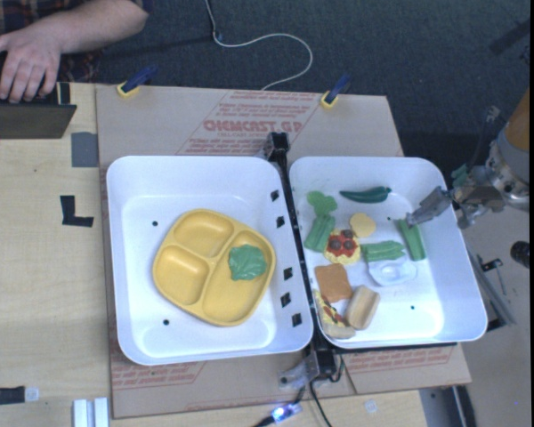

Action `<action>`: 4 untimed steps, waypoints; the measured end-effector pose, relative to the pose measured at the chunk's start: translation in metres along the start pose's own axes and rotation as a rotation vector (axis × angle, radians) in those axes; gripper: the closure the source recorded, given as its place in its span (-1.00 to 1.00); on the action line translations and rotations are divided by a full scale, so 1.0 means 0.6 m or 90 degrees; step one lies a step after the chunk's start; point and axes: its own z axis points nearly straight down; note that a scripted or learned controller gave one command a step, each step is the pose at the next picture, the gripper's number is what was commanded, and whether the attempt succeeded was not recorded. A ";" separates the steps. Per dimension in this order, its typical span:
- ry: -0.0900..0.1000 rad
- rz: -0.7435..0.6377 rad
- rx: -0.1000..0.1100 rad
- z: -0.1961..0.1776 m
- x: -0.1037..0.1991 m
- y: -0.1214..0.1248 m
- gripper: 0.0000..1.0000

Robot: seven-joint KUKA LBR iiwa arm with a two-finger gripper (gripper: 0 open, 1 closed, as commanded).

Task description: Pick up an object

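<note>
A bench with two white bins is seen from above as toy food is sorted.

Nearest, a bread roll (363, 308) is laid in the right bin (445, 314); a green leaf (247, 261) is set on the yellow tray (191, 274) in the left bin (133, 238). Farther, a green stick (414, 239) is seen just beneath the gripper (424, 210), whose grip cannot be told.

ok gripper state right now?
gripper: cannot be told; it sits over the right bin by a green piece.
</note>
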 end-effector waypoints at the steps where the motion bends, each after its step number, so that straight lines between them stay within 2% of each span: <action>1: -0.002 -0.002 -0.008 -0.012 0.000 0.004 -1.00; 3: -0.001 -0.003 -0.006 0.148 0.017 -0.020 -1.00; 4: -0.001 -0.003 -0.004 0.255 0.022 -0.026 -1.00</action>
